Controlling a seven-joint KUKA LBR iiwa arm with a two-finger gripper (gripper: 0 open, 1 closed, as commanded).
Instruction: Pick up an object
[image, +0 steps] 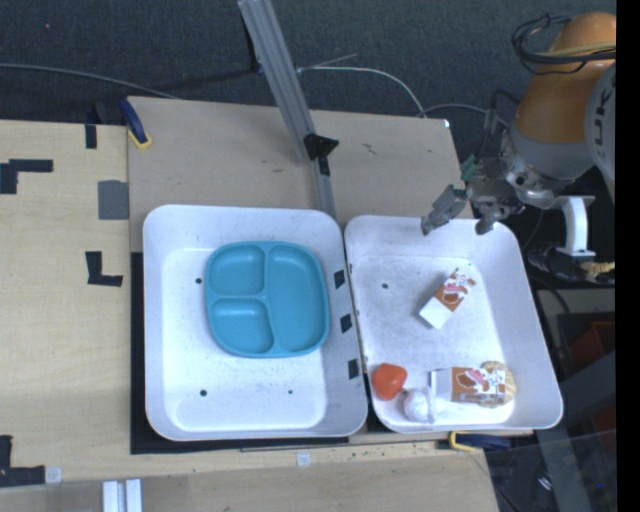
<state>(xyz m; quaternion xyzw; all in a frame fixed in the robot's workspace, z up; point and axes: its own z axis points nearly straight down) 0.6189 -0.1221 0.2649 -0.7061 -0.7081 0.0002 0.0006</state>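
White right-hand bin (520, 300) holding the candidate objects: a small red-and-white carton (448, 298) lying tilted near its middle; along the near edge, an orange-red ball-like item (389, 379), a small whitish object (416, 405) just beside it, and a brown-and-white packet (480, 383) to their right. Gripper (462, 215) poised over the bin's far rim, fingers spread apart with nothing between them, well apart from the carton. Left bin (170, 300) containing a blue three-compartment plate (267, 299). Both bins rest on a wooden bench (60, 300).
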